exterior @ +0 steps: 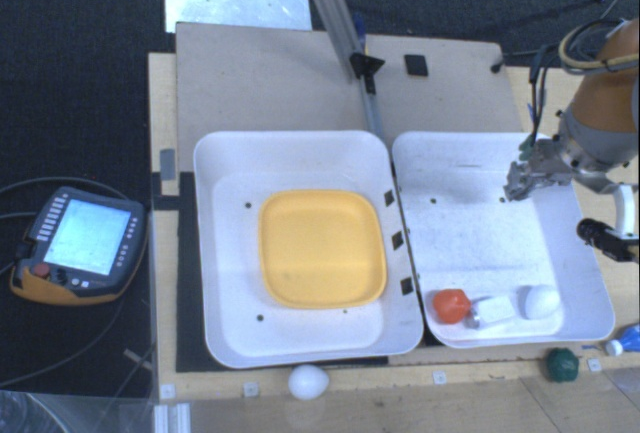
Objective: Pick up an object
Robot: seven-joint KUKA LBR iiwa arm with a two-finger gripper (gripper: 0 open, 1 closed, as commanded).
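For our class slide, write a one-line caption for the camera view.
KUKA gripper above the right bin, away from its orange object; yellow plate in the left bin.

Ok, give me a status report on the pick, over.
Gripper above right bin, holding nothing seen. Orange object, white egg at near wall, untouched. Path clear.

The bench (270, 71) bears two white bins (225, 251) (470, 171), a white egg-shaped thing (308, 382) and a green ball (562, 364).

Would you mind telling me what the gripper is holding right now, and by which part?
Nothing: the two-finger gripper hangs over the right white bin, nothing between its fingers.
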